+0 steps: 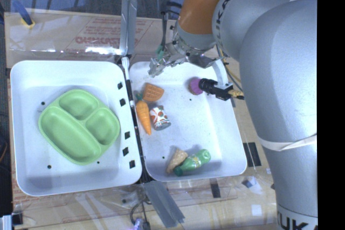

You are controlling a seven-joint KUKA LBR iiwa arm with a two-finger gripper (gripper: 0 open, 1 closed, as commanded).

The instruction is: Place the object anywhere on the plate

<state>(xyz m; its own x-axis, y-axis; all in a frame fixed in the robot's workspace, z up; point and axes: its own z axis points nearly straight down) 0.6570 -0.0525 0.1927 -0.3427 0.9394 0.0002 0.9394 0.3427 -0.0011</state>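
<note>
Right, my tool (157,65) hovers at the right bin's (229,132) far edge (its grip I cannot tell). I'd descend squarely over the carrot (143,117), then carry it to the green plate (78,125).

Bench (70,35) w/ 2 white bins (32,72)

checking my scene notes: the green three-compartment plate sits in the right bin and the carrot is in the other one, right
Not quite: the camera view shows the green three-compartment plastic plate in the left white bin. The orange toy carrot lies in the right white bin.
</note>
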